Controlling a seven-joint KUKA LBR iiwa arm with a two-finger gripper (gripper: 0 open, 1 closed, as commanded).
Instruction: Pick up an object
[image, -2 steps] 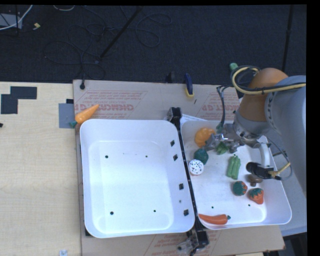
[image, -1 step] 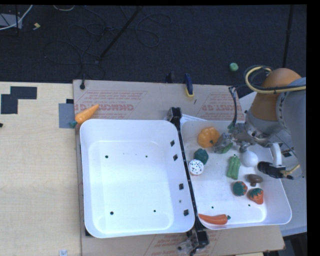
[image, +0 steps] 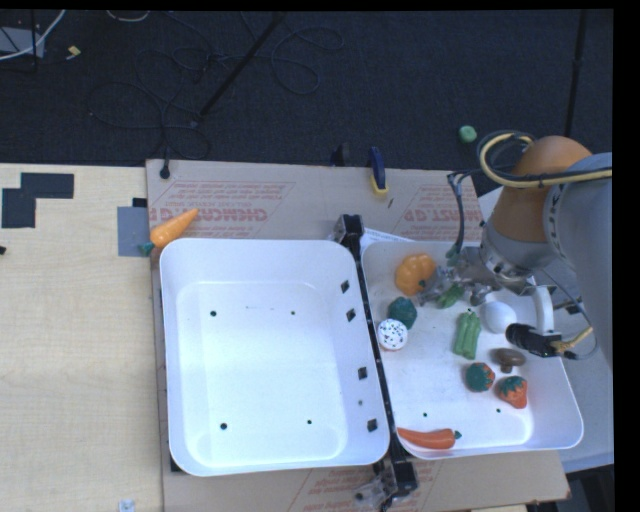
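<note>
My gripper (image: 452, 287) is low in the right bin (image: 560, 425), near its back edge, with the grey arm and its orange band (image: 535, 195) reaching in from the right. A small green item (image: 450, 296) lies right at the gripper's tip, and I cannot tell whether it is held. An orange-yellow object (image: 414, 270) sits just left of the gripper. A green cucumber (image: 466, 335) and a white egg (image: 497, 317) lie just in front of it.
Also in the right bin are a teal lump (image: 402, 310), a white dotted ball (image: 392, 335), a brown mushroom (image: 508, 356), two strawberry-like pieces (image: 478, 376) (image: 514, 391) and a red chili (image: 428, 437). The left bin (image: 180, 300) adjoins. A carrot (image: 172, 227) lies outside it.
</note>
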